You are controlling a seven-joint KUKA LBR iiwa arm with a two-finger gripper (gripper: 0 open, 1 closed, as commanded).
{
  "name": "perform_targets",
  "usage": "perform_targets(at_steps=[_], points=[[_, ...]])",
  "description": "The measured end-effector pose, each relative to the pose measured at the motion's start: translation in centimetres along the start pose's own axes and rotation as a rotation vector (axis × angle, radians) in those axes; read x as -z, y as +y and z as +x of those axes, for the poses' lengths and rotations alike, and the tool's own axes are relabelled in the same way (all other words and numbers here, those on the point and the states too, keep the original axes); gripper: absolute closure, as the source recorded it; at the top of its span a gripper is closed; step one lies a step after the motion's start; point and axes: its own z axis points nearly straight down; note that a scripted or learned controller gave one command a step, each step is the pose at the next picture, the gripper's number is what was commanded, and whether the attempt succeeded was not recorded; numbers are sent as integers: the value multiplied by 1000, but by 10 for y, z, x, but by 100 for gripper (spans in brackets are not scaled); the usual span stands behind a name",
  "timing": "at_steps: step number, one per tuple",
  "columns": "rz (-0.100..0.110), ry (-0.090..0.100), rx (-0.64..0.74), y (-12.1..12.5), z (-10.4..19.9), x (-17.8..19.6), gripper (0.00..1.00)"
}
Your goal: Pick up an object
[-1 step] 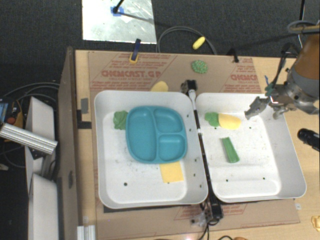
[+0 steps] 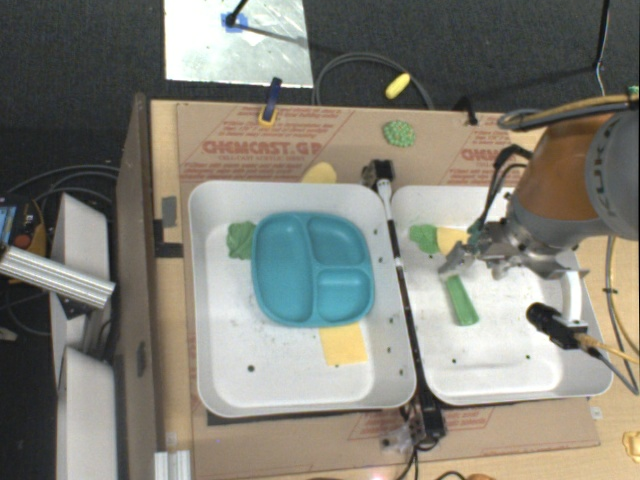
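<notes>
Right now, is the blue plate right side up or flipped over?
Right side up: the blue plate lies flat in the left bin, its three compartments facing up.

A silvery sheet lies beyond the cardboard.

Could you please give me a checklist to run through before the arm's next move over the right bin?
1. Tool over the right bin: ok.
2. A target near the tool: ok, the green stick lies just below it in the view.
3. Bare floor around the green stick's lower end: ok.
4. Tool free of any load: cannot tell.
5. Green piece and yellow piece apart from each other: cannot tell, they lie close together at the bin's upper left.
6. Blue plate out of the way: ok, it sits in the left bin.
</notes>
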Motion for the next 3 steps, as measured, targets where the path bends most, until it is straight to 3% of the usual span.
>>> perform_targets(at_steps=[1, 2, 3], points=[[-7, -3, -6, -4, -6, -59, 0], [-9, -3, -7, -14, -19, -56, 0], [-12, -3, -5, -13, -18, -45, 100]])
